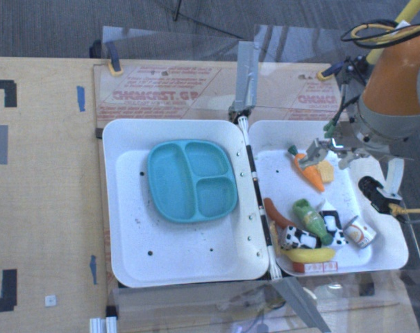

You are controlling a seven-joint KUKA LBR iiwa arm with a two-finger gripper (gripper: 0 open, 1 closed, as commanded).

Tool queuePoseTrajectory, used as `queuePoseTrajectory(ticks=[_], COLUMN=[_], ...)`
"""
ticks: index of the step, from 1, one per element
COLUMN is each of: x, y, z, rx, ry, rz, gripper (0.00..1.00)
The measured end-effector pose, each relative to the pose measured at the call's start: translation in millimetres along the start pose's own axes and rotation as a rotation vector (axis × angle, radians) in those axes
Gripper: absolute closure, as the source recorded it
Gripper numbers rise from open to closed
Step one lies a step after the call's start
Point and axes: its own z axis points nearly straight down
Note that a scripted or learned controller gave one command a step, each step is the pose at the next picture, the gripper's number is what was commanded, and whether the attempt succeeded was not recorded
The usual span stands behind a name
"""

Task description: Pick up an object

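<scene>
Gripper (321, 155) low in the right bin (390, 255), near its far edge. Fingers (312, 152) spread partway, their tips at the thick end of the toy carrot (308, 172); cannot tell whether they touch it, and nothing is clamped between them. Carrot lies flat, orange body pointing toward the bin's near edge, green top toward the far left corner. A pale yellow block (325, 173) sits just beside the carrot on its right.

Toward the near edge of the same bin, a cluster: green bottle (309, 218), red-brown sausage (276, 213) by the left wall, black-and-white cow toy (298, 238), banana (310, 254), small can (360, 233).

Left bin (126, 255): teal divided plate (193, 180) lies flat near the centre.
</scene>
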Motion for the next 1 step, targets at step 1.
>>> queuePoseTrajectory(ticks=[1], x=[-27.2], y=[31.8], z=[102.2], rx=[-0.024], ry=[-0.004], rz=[0.136], gripper=[0.00])
